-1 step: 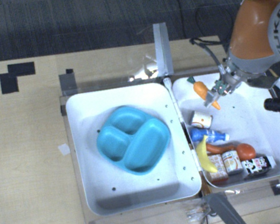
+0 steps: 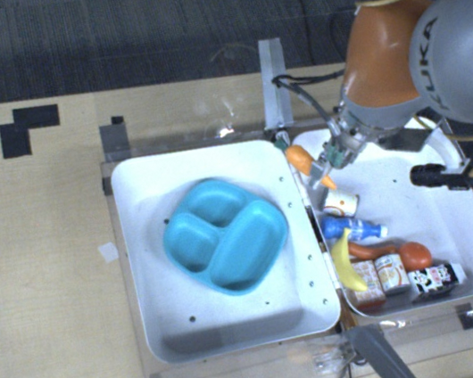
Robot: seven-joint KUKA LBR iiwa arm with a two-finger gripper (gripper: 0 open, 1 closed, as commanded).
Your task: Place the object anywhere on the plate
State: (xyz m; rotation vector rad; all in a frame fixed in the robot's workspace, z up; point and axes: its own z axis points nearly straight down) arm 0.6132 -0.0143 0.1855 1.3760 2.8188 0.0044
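The grey arm (image 2: 456, 45) is seen reaching in from the right, its orange band (image 2: 380, 54) bent downward above the wrist. The gripper (image 2: 328, 167) is angled down and to the left, low over the right-hand bin. The state of its tip cannot be made out from above.

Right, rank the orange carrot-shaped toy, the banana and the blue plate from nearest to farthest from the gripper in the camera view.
From the gripper, low at the right bin's upper left:
1. Orange carrot-shaped toy, just to its left by the bin wall.
2. Banana, further down the right bin's left side.
3. Blue plate, across the divider in the middle of the left bin.
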